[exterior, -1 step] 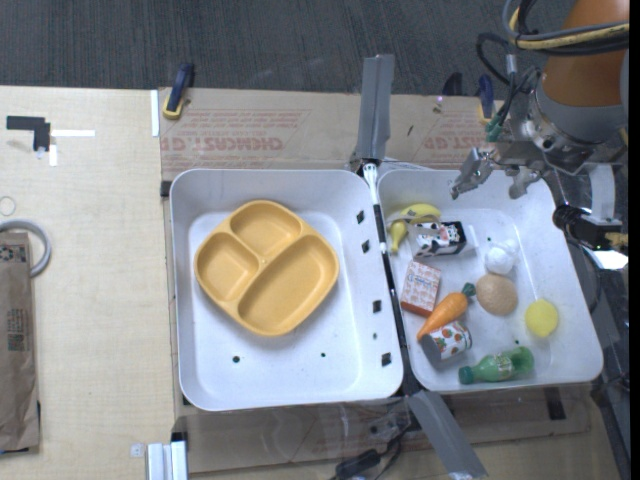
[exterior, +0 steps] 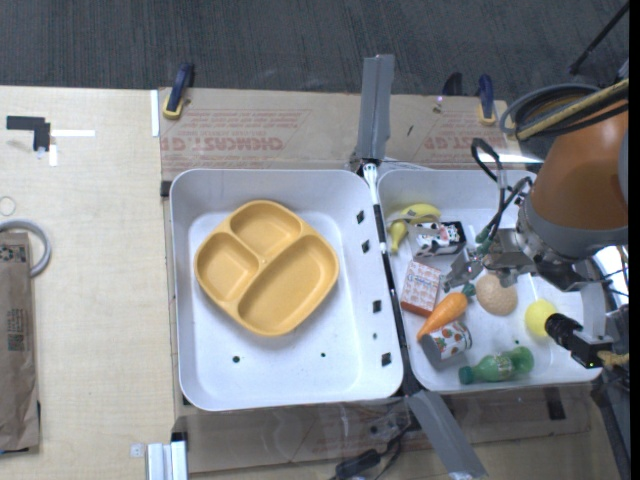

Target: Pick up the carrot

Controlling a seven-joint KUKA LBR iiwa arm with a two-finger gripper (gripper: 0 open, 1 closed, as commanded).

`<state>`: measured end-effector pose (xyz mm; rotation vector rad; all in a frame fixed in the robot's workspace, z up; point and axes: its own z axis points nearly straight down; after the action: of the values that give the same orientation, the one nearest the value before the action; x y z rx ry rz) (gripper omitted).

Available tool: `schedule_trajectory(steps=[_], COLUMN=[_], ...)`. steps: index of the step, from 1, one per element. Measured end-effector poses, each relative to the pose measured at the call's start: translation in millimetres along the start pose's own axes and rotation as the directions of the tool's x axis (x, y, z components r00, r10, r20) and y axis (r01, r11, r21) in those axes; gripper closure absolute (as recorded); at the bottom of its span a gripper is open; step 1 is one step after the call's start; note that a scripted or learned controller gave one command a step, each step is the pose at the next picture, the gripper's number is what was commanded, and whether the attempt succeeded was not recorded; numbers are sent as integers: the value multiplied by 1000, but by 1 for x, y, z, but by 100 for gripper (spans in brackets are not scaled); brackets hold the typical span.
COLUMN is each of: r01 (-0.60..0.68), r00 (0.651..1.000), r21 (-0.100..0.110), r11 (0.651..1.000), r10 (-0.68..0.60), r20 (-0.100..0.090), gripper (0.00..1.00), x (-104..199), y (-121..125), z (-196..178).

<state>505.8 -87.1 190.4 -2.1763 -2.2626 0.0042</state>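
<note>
The grey two-finger gripper (exterior: 468,271) hangs low over the right white bin (exterior: 452,383), its tips right at the thick upper end of the tapered orange carrot (exterior: 443,314); from where I stand I cannot tell how far apart they are or whether they have hold of anything. The carrot lies slantwise near the middle of that bin, its narrow end pointing down and left. Just to its right sits a round beige ball (exterior: 496,295), and beyond that a small yellow lemon-like fruit (exterior: 540,316). To the carrot's left lies a pink and white printed carton (exterior: 421,286), below it a small printed cup (exterior: 449,341), and lower still a green plastic bottle (exterior: 497,366) on its side. Towards the bin's far end are a yellow banana (exterior: 411,219) and a black and white carton (exterior: 438,236). The left white bin (exterior: 200,368) holds a yellow three-compartment plate (exterior: 266,266).
</note>
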Motion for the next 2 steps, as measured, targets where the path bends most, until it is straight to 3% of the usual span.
schedule_trajectory(steps=[1,2], r01=[78,74], r00=[997,997], r21=[-1,1], r11=[997,997], r10=[-78,-74], r20=[0,0], gripper=[0,100], x=[-6,-7], y=[-12,-13], z=[99,91])
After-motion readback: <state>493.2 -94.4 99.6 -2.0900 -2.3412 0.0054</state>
